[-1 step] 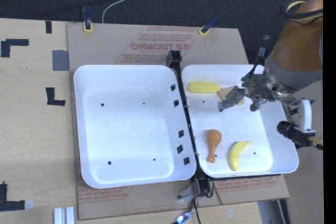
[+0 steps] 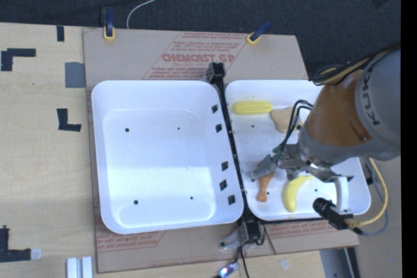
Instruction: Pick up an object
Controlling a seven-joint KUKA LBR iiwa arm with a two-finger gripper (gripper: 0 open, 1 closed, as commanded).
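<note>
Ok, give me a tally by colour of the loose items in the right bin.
Yellow: 2, corn cob and banana
Orange: 1, carrot-like piece
Tan: 1, flat piece, partly behind the arm
Total: 4 visible in the right bin

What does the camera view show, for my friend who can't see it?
A grey and orange robot arm reaches from the right into the right bin, its hand low over an orange carrot beside a banana. Corn and a tan piece lie farther back. The left bin sits alongside.
</note>
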